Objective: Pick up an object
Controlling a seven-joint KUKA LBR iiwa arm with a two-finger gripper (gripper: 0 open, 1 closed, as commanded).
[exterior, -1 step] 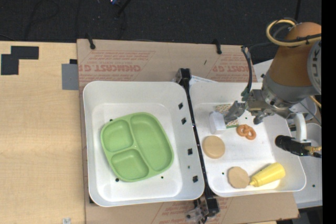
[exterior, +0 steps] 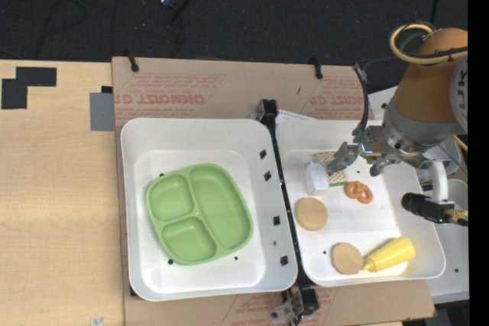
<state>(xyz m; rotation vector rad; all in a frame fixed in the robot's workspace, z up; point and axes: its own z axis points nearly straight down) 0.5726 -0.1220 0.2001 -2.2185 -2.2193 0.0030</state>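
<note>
Where pretzel [exterior: 358,192] lies, gripper [exterior: 353,155] just above.

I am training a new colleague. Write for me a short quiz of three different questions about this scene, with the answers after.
1. True or false: the green tray lies in the same bin as the pretzel.
2. How many compartments does the green tray have?
3. Which thing lies nearest the gripper: (a) the yellow bottle, (b) the pretzel, (c) the green tray?

Key: 1. False: tray in the left bin, pretzel in the right bin. 2. Three. 3. (b).
</note>
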